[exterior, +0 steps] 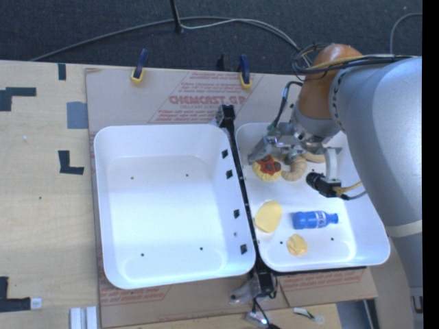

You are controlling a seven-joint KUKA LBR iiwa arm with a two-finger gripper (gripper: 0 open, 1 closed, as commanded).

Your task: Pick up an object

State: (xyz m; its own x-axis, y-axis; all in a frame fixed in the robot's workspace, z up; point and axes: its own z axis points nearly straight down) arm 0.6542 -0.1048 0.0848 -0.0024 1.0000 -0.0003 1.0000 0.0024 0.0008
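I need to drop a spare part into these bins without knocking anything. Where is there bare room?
The left bin is bare floor from wall to wall. The right bin is crowded: the gripper over a red-and-yellow item, a yellow piece, a blue bottle, a small yellow lump. Only its near right corner, beyond the bottle, is free.

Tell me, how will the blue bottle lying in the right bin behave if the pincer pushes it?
The blue bottle lies on its side on the right bin floor, so it probably rolls when pushed sideways. It looks smooth plastic, likely light and somewhat slippery.
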